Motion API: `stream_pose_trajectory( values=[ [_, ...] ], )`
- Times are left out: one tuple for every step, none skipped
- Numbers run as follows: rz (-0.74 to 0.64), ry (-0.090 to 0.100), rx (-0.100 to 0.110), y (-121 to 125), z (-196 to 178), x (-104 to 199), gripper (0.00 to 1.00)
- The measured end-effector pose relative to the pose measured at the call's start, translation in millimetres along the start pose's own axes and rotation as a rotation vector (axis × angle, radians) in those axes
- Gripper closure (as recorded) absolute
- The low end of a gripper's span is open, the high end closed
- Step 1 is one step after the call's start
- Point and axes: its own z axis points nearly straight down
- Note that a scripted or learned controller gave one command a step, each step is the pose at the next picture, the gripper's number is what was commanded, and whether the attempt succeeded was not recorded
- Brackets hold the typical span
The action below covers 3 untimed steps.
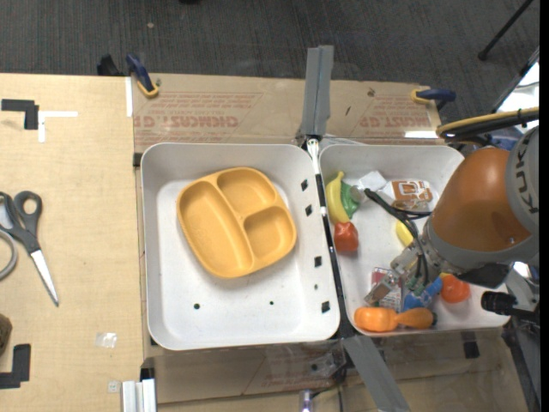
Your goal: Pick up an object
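Your gripper (401, 275) hangs low in the right bin (446, 157), over a crinkled packet (383, 284). An orange carrot (393, 318) lies crosswise just below it, nearer the bin's front wall. Whether the jaws are spread, you cannot tell.

A single fixed camera looks down from above on the desk (69, 230) at a slight slant, its far edge toward the top of the frame where dark floor (257, 15) shows. It stands far enough back to take in both white bins side by side, the left bin (154, 256) near the middle and the right bin (377, 157) toward the right edge. The arm (480, 200) enters from the right and is cut off by the frame there. Scissors (30, 239) lie at the left margin.
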Motion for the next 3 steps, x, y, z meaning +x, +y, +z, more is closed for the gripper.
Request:
stream_pose_trajectory(
  values=[
    [0.07,0.002,0.003,44.2,1.1,-61.4,0.0],
    [0.082,0.031,0.023,77.6,4.6,-144.6,0.0],
    [0.106,0.024,0.045,93.0,4.6,-135.2,0.0]
  ],
)
